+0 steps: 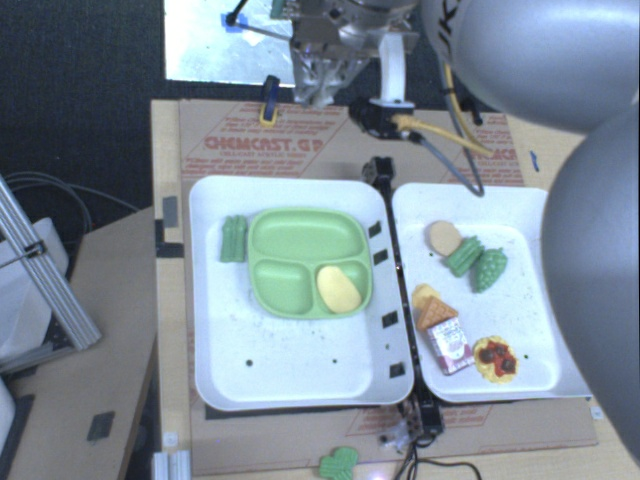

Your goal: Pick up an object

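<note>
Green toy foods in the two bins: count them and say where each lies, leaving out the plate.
3. One green piece lies in the left bin, left of the plate. Two lie in the right bin: a ridged one and a bumpy one beside it. The arm may hide more.

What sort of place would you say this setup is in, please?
Probably a robotics lab test bench: a grey arm above two white bins, toy food such as a yellow piece, and loose cables.

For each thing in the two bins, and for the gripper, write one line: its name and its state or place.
Gripper: raised beyond the bins, holding nothing visible.
Green divided plate: flat in left bin.
Yellow piece: in plate's lower right compartment.
Green strip: beside plate's left edge.
Small carton: lying in right bin.
</note>
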`<action>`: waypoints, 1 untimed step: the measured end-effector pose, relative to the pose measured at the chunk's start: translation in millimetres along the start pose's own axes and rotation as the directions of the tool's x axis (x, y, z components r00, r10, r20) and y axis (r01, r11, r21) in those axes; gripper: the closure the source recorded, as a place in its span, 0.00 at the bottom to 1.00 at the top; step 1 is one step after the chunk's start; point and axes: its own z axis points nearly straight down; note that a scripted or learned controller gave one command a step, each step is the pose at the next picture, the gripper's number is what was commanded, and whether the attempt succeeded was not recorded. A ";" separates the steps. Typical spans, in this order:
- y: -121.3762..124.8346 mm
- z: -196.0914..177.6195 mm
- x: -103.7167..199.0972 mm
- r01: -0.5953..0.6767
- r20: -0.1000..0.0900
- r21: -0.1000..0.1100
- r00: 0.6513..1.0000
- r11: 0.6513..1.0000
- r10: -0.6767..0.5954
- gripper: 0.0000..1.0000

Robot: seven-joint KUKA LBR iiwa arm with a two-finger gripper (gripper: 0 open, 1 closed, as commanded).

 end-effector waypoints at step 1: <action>-1.4 144.3 32.6 -0.003 0.004 0.018 1.000 1.000 0.002 1.00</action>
